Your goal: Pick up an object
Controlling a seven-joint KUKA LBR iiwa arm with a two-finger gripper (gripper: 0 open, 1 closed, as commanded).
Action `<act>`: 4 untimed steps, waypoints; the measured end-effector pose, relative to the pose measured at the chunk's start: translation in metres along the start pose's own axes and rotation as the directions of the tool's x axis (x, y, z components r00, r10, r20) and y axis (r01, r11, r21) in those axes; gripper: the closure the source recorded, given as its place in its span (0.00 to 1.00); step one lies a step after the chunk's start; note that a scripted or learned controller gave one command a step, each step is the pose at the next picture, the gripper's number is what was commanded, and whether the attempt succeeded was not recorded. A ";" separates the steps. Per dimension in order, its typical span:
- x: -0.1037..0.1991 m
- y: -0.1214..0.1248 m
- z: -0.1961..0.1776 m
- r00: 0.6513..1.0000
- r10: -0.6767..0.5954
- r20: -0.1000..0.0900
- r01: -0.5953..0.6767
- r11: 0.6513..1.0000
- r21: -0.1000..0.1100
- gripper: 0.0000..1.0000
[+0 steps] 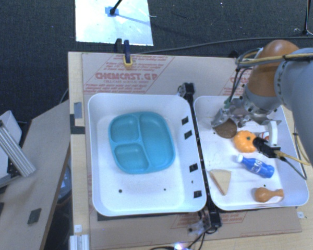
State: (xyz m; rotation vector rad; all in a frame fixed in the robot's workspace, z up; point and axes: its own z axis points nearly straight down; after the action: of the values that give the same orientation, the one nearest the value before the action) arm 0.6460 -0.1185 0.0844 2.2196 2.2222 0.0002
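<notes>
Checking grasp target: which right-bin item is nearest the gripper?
The brown round piece, right under the gripper. The orange fruit, blue bottle, sandwich wedge and drumstick lie farther off.

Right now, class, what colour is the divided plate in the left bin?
Light blue, or turquoise: the plate shows best in the camera view, lying in the left bin.

red print on the board behind the bins reads "chemcast gp".

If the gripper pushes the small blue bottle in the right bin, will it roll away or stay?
The blue bottle lies on its side, so it would probably roll if pushed across its length. It looks small and likely light. Its smooth round body may slip between fingers.
</notes>
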 end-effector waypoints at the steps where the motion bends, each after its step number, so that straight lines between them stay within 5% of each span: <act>1: 0.000 0.001 -0.012 1.000 0.000 0.000 0.000 1.000 -0.004 1.00; 4: -0.010 0.016 -0.187 1.000 -0.004 0.002 0.004 1.000 -0.009 1.00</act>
State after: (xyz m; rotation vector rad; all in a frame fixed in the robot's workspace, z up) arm 0.6622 -0.1285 0.2712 2.2101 2.2216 0.0081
